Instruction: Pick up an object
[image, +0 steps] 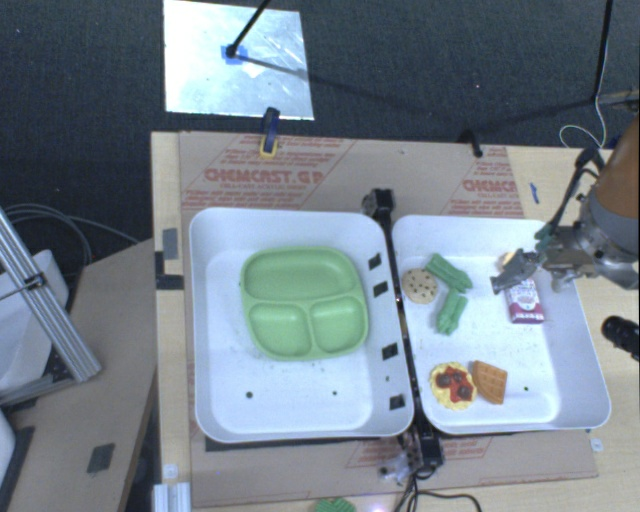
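Note:
The right bin (575, 400) holds several small toy foods. A chocolate-chip cookie (420, 287) lies by its left wall, with two green pieces (447, 272) (451, 312) just to its right. A small pizza (452, 385) and a waffle piece (489, 381) lie near the front. A red and white packet (527, 303) lies toward the right side. My gripper (515, 268) comes in from the right and hangs just above the packet's upper left corner; I see nothing held in it.
The left bin (215, 400) holds a green divided plate (303, 303). Black clips (380, 290) line the wall between the bins. Cardboard (300, 175) lies under both bins, with a yellow clamp (269, 135) at the back.

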